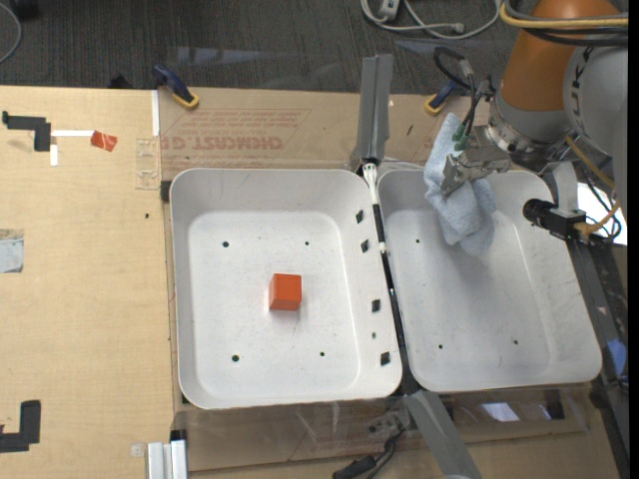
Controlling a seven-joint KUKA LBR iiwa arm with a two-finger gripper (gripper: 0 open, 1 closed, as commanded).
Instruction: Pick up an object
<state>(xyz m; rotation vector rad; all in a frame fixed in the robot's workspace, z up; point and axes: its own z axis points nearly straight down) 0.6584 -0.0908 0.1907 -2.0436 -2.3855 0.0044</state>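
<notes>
A grey KUKA arm with an orange band reaches in from the right over the right-hand bin (pixel 499 367), its gripper (pixel 463 171) poised above that bin's far left corner; a crumpled pale-blue cloth (pixel 461 208) hangs from the jaws, which appear closed on its upper folds, with the lower bunch drooping toward the bin floor; whether the cloth's bottom edge touches the floor cannot be told. The left-hand bin (pixel 200 267) holds a small orange cube (pixel 286 292) near its centre, well apart from the arm; a red tag (pixel 103 141) lies on the counter (pixel 80 297) to the far left.

The pick looks to be mid-lift, and the hold seems thin: only a pinch of fabric sits between the jaws, so the weight of the hanging bulk could pull the cloth free; a trailing fold might also catch on the divider (pixel 377 238) between the bins, being so close beside it; a snag there would likely strip the cloth out as the arm rises.
</notes>
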